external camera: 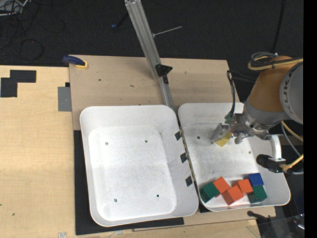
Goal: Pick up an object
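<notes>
End effector (pixel 227 134) was down over the middle of the right bin (pixel 208 114), and a yellow block (pixel 223 141) sat right at its fingers, so it looked like it was clamped on that one, though I couldn't tell if it was lifted off the floor. Other blocks (pixel 235 188), orange, green and blue, were huddled in the near corner, probably harder to get fingers around. Left bin (pixel 94 114) on the table (pixel 124 81) had no blocks in it.

Gripper (pixel 227 135) over right bin (pixel 203 114), yellow block (pixel 223 141) between fingers; orange, green, blue blocks (pixel 237 188) clustered at near edge.
</notes>
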`<move>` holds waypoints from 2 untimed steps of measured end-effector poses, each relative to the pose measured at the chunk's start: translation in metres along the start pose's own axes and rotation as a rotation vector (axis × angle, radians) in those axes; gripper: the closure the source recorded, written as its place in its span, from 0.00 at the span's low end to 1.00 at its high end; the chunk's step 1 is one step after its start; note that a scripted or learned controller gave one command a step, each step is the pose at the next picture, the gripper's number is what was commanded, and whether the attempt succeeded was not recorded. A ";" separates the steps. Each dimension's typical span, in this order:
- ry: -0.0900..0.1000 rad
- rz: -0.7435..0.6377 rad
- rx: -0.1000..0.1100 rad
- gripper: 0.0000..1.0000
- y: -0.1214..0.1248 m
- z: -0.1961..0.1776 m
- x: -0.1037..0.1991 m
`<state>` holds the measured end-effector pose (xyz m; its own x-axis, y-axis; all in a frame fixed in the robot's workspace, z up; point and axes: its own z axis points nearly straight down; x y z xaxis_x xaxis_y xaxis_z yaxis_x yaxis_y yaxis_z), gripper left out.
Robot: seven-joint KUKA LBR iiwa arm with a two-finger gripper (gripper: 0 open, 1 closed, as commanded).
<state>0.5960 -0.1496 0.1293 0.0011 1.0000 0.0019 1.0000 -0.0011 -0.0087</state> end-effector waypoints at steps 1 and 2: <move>-0.001 0.006 -0.005 1.00 0.001 -0.013 -0.002; -0.002 -0.001 -0.012 1.00 0.011 -0.061 -0.001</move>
<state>0.6071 -0.1509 0.1906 -0.0004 1.0000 -0.0003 1.0000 0.0004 0.0031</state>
